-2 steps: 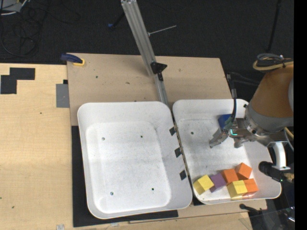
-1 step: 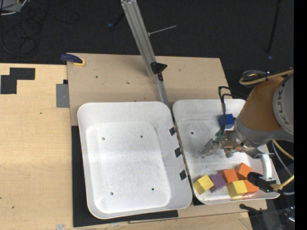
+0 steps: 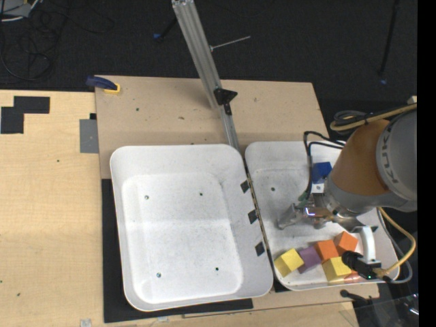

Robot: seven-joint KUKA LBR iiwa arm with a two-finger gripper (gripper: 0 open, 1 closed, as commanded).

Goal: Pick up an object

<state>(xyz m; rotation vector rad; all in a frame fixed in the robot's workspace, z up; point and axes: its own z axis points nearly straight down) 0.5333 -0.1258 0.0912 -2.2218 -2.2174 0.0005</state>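
Our gripper [image 3: 289, 218] hangs mid right bin [image 3: 272, 159], grip unreadable. The blocks [image 3: 317, 256] crowd its near edge, so we'd reach there.

Two bins side by side, lower frame: left bin [image 3: 180, 223], right bin [image 3: 272, 176]. Blocks [image 3: 317, 257] cluster in right bin's lower corner, gripper [image 3: 293, 216] just above them.

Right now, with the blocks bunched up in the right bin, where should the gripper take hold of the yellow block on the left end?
Probably the yellow block across its near and far faces, coming straight down from above. Its left face is open, but the purple block sits against its right side, so closing left to right looks blocked. The gripper hangs just beyond it in the right bin.
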